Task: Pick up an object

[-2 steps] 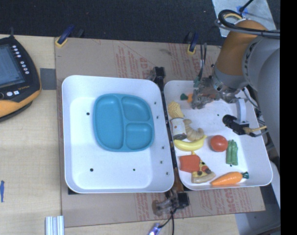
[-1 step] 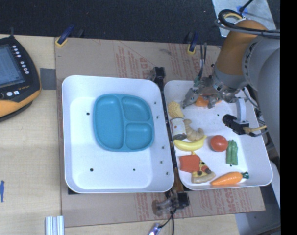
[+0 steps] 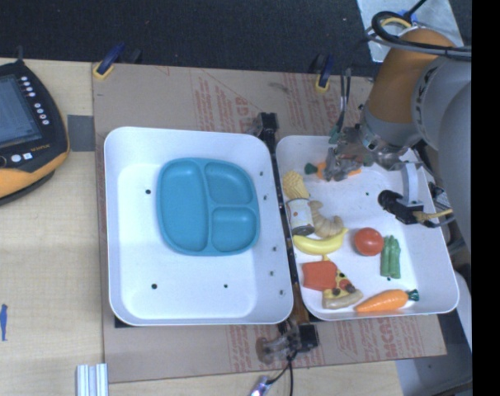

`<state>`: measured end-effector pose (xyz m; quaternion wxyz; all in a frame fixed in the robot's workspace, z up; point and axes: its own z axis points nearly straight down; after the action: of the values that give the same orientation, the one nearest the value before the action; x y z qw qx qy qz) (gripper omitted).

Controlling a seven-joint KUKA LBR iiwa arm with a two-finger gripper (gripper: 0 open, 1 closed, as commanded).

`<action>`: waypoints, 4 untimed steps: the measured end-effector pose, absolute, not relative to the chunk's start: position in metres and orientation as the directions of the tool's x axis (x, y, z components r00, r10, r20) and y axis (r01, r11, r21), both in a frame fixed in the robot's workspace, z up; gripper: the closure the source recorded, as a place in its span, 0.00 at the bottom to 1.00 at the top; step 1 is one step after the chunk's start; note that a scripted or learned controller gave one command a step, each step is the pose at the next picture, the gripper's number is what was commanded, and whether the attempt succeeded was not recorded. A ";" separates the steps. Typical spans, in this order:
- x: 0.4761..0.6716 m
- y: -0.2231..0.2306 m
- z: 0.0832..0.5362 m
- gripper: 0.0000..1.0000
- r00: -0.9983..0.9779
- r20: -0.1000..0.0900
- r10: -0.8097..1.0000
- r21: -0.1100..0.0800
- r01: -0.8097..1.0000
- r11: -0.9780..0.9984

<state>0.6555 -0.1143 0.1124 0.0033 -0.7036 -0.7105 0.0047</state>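
My gripper [image 3: 341, 167] hangs low over the back of the right bin [image 3: 436, 258], close to its far wall. Just left of it lies a small orange and green toy [image 3: 321, 169], partly hidden by the gripper. Whether that toy is touched or held is not clear from this view. Further forward in the same bin lie a corn cob [image 3: 295, 186], a small can [image 3: 300, 215], a banana [image 3: 319, 242], a tomato [image 3: 367, 242], a green vegetable [image 3: 390, 256], a red block [image 3: 319, 274], a pizza slice [image 3: 341, 293] and a carrot [image 3: 384, 302].
The left bin [image 3: 130, 221] holds a blue divided plate [image 3: 208, 205]. A teach pendant [image 3: 15, 130] lies on the bench at the far left. The grey and orange arm [image 3: 415, 81] reaches in from the upper right above the right bin's back corner.
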 end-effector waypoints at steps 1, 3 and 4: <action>0.655 -0.114 0.112 0.00 -0.010 -0.002 1.000 -0.012 1.000 0.010; 0.656 -0.115 0.123 0.00 -0.011 -0.003 1.000 -0.010 1.000 0.010; 0.656 -0.116 0.133 1.00 -0.010 -0.004 1.000 -0.007 1.000 0.010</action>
<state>0.6562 -0.1162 0.1330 0.0008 -0.7035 -0.7107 0.0040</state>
